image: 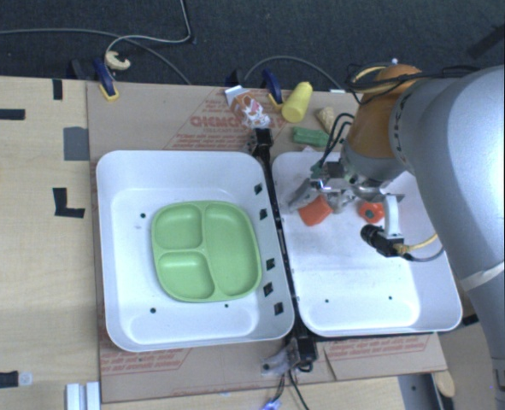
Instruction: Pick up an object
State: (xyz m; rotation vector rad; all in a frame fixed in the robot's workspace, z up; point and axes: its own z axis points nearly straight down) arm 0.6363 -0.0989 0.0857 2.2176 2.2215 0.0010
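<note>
Start at the gripper [320, 193], low over the upper part of the right bin [355, 301]. You cannot tell from this view how far its jaws stand apart: the metal parts are small and blurred, and the wrist above covers much of them. An orange-red block [314, 213] lies on the bin floor just below the gripper tip, touching or nearly touching it; nothing confirms it sits between the jaws. Its long axis runs slantwise, from lower left to upper right. A second small orange piece [371, 205] shows to the right, partly hidden by the wrist. The left bin [124, 254] holds a green divided plate [206, 250]. Beyond the bins, a yellow object [297, 101] and a green bar [309, 136] rest on the cardboard [162, 114].
</note>
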